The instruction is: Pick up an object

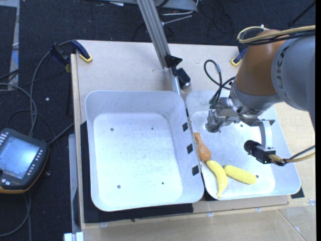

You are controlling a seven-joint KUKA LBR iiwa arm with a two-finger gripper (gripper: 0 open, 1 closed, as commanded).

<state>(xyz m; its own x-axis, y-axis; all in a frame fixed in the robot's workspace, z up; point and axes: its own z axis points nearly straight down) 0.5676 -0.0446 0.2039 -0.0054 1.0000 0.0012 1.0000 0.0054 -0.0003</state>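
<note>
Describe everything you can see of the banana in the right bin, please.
The banana is yellow, smooth and curved, probably plastic. It lies flat near the front left corner of the right bin, one end pointing up the picture, the other tapering toward the front rim. A yellow corn cob lies close to its right, an orange-brown piece just above it. Nothing grips it.

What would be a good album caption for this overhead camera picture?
Robot arm reaching over the right bin, where a banana, corn cob and orange toy lie.
</note>
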